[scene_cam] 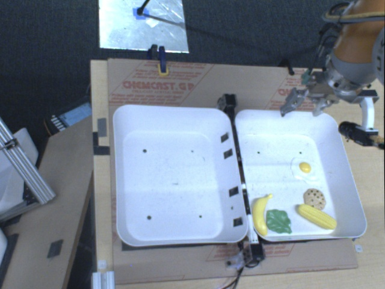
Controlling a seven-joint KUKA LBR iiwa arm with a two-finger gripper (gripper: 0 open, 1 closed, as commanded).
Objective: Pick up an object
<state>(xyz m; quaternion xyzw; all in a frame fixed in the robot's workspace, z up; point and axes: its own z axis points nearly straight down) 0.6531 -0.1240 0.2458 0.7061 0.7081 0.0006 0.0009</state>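
Above the right white bin's [337, 137] far rim, the gripper [305, 104] hangs spread, well apart from the fried egg toy [304, 168]

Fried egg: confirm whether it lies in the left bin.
No, the fried egg lies in the right bin, near the cookie.

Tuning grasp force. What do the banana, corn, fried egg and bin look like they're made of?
banana and corn: likely moulded plastic toy food, smooth, uniform yellow with a slight sheen.
fried egg: probably plastic or rubber, flat white with a glossy yolk; too small to tell which.
right bin: seemingly thin formed plastic, matte white, with rounded corners and rim.
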